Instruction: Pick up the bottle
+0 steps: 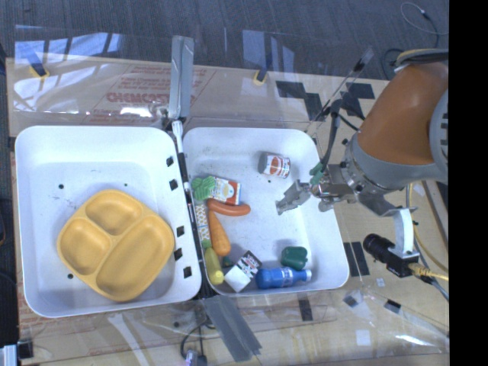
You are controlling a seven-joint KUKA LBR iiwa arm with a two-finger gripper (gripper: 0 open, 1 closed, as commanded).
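One blue bottle (282, 277) lies on its side along the near wall of the right bin (335, 259), between a small carton (242, 271) and a green pepper (294, 256). The gripper (293, 197) hangs farther back, empty; I cannot tell its spread. It should descend across the bottle's width, clear of the pepper.

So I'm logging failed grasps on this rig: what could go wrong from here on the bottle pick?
1. The bottle lies flat against the bin's near wall, so a finger may hit the wall.
2. The green pepper and a small carton crowd it; the tool could grab or nudge those instead.
3. The tool sits well short of the bottle, so the descent could land off target.
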